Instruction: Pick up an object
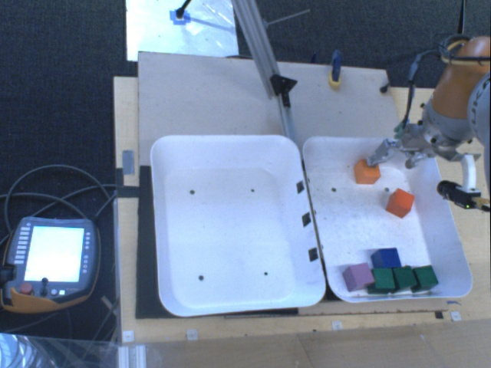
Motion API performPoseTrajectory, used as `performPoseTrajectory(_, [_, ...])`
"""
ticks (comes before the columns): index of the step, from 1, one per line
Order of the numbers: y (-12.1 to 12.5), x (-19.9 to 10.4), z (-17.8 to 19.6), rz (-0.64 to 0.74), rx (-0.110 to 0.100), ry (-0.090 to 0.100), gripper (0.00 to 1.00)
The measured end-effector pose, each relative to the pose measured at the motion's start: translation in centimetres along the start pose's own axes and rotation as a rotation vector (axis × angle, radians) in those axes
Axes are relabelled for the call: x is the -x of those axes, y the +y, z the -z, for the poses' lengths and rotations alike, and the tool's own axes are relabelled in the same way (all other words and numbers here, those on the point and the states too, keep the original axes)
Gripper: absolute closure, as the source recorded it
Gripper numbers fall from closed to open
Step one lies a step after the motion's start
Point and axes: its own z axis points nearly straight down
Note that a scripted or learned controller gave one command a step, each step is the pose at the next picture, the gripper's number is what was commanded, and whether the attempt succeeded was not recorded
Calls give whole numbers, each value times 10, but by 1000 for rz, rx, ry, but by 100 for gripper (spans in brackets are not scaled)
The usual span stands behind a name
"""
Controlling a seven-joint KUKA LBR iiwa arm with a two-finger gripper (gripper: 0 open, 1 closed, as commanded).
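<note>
Nearest me a pink block (357, 276) and three green blocks (401, 279) crowd the right bin's (445, 228) front edge, so I'd aim the gripper (393, 153), fingers seemingly spread and empty, squarely over the orange block (367, 172) just beside it.

Two white bins (230, 148) sit on a pale tan bench (215, 90); the right bin holds two orange blocks (367, 172), a blue block (386, 257), a pink block (357, 276) and green blocks (403, 279).
</note>
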Motion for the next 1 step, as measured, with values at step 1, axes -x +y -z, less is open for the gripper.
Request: performPoseTrajectory(1, [2, 0, 11, 3, 5, -1, 100])
